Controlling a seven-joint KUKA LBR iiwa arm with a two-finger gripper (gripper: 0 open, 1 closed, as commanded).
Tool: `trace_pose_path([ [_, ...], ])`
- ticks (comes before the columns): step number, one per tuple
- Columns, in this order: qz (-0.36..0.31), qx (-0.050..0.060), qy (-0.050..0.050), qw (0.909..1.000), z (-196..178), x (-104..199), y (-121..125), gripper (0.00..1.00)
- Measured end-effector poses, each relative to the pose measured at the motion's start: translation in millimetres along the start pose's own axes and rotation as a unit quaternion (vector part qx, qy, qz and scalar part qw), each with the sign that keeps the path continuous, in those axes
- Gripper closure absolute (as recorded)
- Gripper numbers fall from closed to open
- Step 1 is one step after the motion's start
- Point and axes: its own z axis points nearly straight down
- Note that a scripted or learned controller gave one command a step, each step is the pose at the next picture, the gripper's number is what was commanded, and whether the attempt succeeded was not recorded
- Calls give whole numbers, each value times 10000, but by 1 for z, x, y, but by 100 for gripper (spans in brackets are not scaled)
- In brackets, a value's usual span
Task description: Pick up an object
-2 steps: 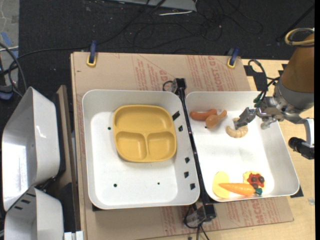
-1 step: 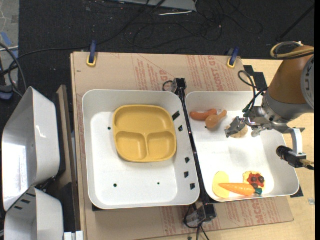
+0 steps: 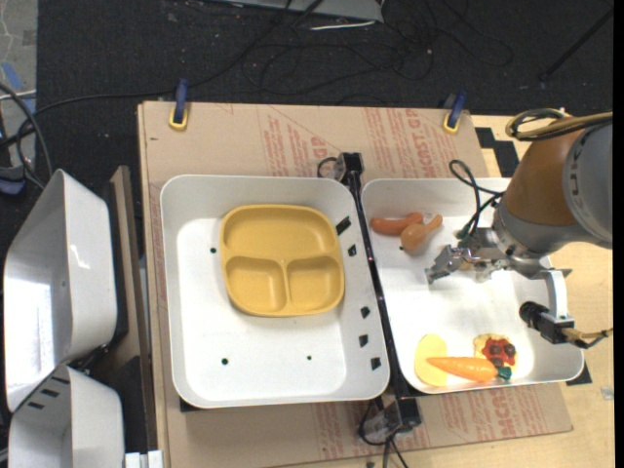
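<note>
Camera view: lower claw (image 3: 441,267), seemingly open and holding nothing, straight onto hot dog (image 3: 397,224) just beside it.

Both white bins (image 3: 195,291) look like smooth, faintly glossy plastic. The yellow divided plate (image 3: 283,259) reads as matt plastic. Beneath them, the bench board (image 3: 292,130) shows a dull, papery cardboard face. The carrot (image 3: 463,367) and sausage (image 3: 395,224) look like shiny moulded plastic. The gripper (image 3: 444,266) gleams metallic.
</note>
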Motion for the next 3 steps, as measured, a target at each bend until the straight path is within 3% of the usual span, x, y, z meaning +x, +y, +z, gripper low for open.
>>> trace_pose_path([
  [1,-3,-30,-9,10000,-13,0,2,100],
  [3,-3,-60,-20,10000,-107,-11,4,100],
])
